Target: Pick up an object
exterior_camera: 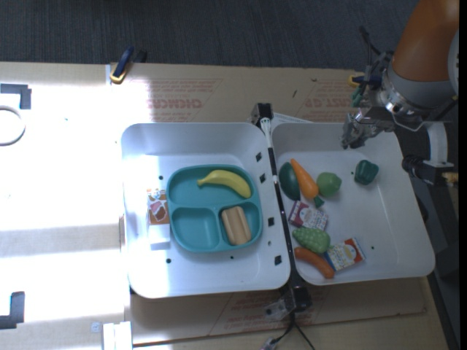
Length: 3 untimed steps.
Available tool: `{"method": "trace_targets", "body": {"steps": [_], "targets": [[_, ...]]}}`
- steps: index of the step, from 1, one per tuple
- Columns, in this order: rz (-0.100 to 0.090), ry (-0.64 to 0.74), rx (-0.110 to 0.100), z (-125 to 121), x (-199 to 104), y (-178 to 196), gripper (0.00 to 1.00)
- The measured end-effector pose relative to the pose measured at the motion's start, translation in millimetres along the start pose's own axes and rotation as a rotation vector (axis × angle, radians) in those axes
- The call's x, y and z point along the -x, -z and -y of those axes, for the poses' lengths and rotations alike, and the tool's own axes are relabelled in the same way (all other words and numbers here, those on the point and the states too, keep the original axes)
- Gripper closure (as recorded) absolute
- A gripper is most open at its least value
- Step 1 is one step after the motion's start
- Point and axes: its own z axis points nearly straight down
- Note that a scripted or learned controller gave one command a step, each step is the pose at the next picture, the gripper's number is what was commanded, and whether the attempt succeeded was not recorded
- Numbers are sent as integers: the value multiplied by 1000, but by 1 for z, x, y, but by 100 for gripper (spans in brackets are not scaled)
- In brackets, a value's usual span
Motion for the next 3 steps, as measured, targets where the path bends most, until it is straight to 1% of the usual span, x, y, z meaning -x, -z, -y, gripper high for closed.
{"method": "trace_targets", "body": {"steps": [1, 2, 3], "targets": [[0, -1, -3, 23, -30, -80, 100], [-1, -3, -2, 23, -30, -80, 0], [1, -6, 3, 40, 12, -176, 0]]}}
